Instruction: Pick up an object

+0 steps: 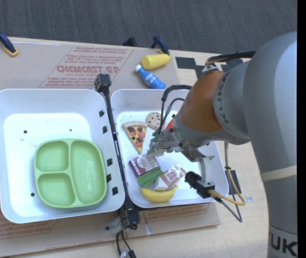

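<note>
- Over the right bin (212,190) the arm (233,106) reaches down, and its gripper (154,156) hangs low near the middle of the toys.
- Right under the gripper lie a dark red box (140,167) and a green piece (148,177) — the tip looks to be touching or just above them, but I cannot tell which.
- I cannot tell if the fingers are wide or narrow; the wrist hides them, and no toy shows between them.
- Near them in that bin are a pizza slice (136,133), a cookie (153,120), a banana (157,194) at the front, and a small packet (173,175) just above the banana.
- The left bin (8,106) holds a green tray (70,172).
- Behind the bins, on the counter (249,190), lie a yellow toy (154,61) and a blue bottle (151,78).
- I think the step now is going down for the grab — nothing is lifted yet.
- Next the fingers need to close on one toy, most likely the red box, and then go straight up.
- The toys sit close together, so the grab could slip or catch two at once.
</note>
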